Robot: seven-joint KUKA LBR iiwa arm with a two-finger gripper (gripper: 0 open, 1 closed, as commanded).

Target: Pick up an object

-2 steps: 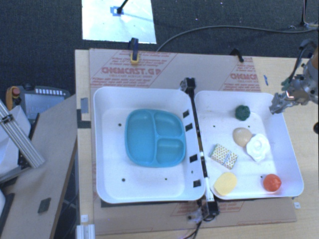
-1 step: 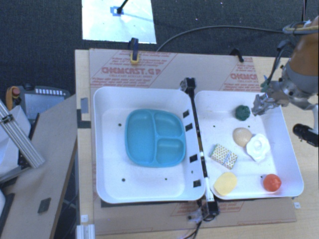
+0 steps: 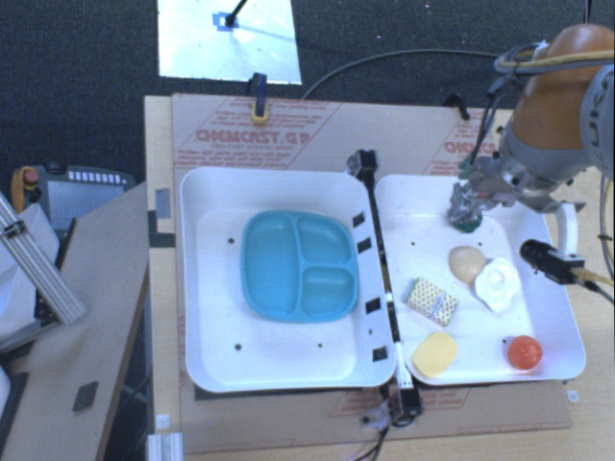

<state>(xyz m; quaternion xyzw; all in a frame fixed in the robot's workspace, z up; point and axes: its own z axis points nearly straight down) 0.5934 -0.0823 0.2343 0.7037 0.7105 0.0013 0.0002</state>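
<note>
- Camera view, looking down at a slant: the claw (image 3: 468, 211) hangs at the upper left of the right bin (image 3: 562, 296), low over the bin floor, with the grey arm (image 3: 557, 113) reaching in from the upper right of the frame.
- How far the claw stands open I cannot tell; something dark and greenish sits at its tip, too blurred to name, and nothing is plainly caught in it.
- Candidates to pick all lie in the right bin, below and right of the claw: a beige egg-like piece (image 3: 467, 262) touching a white fried-egg shape (image 3: 498, 285), a patterned block (image 3: 432, 301) near the bin's middle, a yellow rounded piece (image 3: 434, 354) at the lower left, and a red ball (image 3: 524, 351) at the lower right.
- The left bin (image 3: 207, 353) holds a blue divided plate (image 3: 298, 265), well apart from the claw.
- Judgement: the patterned block or the red ball look the better targets, since each stands free of its neighbours.
- Advice: centre over one piece, come straight down, and keep off the bin wall and the touching pair.
- Risk, as I judge it: round pieces may roll out as the claw closes.
</note>
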